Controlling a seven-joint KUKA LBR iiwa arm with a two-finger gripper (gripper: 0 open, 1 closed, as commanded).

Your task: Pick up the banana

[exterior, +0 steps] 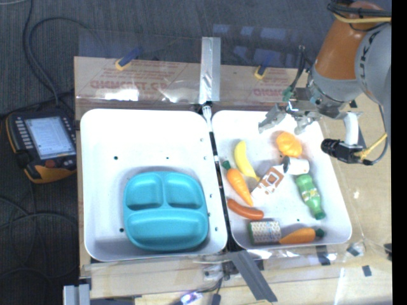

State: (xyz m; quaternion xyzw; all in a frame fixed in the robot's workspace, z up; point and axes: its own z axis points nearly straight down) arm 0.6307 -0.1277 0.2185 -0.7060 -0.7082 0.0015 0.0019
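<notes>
Gripper hangs over the back of the right bin, fingers spread wide, nothing between them. It sits near the orange fruit, not over the target.

Banana lies in the right bin toward its left wall, long axis running roughly front to back, tilted a little. A carrot lies just beside its near end, possibly touching; hard to tell. A small brown-and-white box is just to its right.

My read: the approach is not yet lined up. The claw needs to travel left and forward, then turn so the fingers close across the banana's narrow width, not along it. Best grip point looks like the upper half, away from the carrot and box. The divider wall is close, so one finger has little room on that side.

Also in the right bin: green bottle, red chili pepper, metal grater, second carrot.

Left bin holds a blue divided tray. Bench top is brown board under clear sheet. Dark carpet around; a teach pendant lies on the floor at left with cables.
</notes>
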